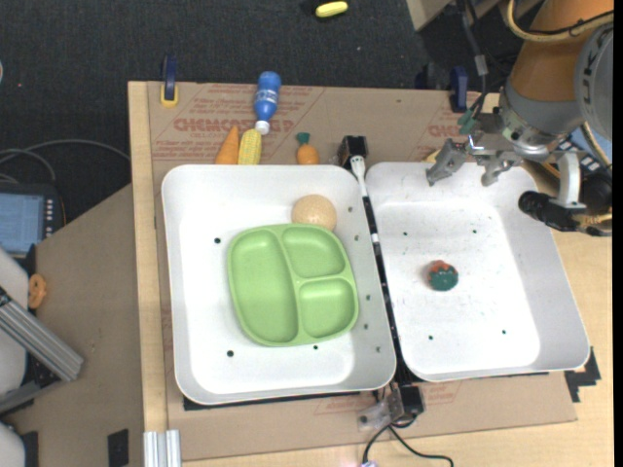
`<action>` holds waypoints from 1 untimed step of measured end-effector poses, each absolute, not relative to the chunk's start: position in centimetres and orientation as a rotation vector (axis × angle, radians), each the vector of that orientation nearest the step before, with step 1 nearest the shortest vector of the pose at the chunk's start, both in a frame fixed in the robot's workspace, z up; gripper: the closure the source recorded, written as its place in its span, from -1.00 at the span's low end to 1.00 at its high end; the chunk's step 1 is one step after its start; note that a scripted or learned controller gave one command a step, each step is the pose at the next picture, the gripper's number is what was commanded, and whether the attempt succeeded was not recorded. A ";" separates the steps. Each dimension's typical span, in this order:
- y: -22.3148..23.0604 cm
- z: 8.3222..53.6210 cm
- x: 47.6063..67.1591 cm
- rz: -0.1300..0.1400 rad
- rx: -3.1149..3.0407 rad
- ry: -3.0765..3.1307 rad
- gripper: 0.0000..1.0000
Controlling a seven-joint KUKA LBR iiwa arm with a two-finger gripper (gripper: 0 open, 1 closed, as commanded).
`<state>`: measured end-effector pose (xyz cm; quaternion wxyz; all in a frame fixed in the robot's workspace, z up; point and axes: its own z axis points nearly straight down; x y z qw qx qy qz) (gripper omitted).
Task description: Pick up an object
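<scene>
Green divided plate (pixel 292 285) sits in left bin (pixel 195 261), beige ball (pixel 313 211) touching its far edge. Small green-and-red object (pixel 443 275) lies mid right bin (pixel 545 329). Gripper (pixel 472 166) (fingers spread, nothing between them) hovers over that bin's far edge.

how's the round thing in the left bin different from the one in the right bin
The beige ball is plain and pale; the small toy is teal with an orange-red top. The ball looks larger. The ball touches the green divided plate; the toy lies alone. Both are roundish and rest on a bin floor.
</scene>
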<state>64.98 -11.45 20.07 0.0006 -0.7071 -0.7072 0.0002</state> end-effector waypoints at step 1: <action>-12.1 7.9 60.1 0.006 -2.220 -2.214 -1.00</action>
